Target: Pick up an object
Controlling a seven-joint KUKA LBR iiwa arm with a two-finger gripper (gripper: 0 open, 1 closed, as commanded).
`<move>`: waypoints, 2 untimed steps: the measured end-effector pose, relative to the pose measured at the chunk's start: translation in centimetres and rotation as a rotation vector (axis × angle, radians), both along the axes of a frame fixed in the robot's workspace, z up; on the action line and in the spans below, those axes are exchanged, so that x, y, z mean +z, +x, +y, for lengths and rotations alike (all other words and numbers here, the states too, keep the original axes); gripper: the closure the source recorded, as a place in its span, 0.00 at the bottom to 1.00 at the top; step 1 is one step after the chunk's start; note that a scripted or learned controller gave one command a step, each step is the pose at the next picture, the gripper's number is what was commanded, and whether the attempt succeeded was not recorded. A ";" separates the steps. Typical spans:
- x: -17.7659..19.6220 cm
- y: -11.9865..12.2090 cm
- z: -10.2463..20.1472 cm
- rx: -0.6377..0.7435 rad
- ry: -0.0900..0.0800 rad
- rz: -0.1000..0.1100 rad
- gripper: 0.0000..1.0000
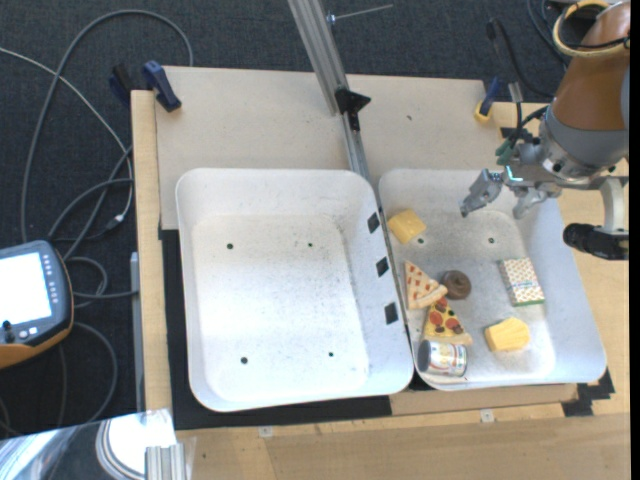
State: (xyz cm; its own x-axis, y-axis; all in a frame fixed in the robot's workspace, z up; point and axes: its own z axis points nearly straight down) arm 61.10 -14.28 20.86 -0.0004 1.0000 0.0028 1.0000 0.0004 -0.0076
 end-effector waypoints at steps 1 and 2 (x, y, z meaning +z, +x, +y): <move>0.3 0.1 0.0 0.001 -0.001 -0.005 0.00; -4.4 -0.4 -0.7 -0.001 -0.001 0.000 0.00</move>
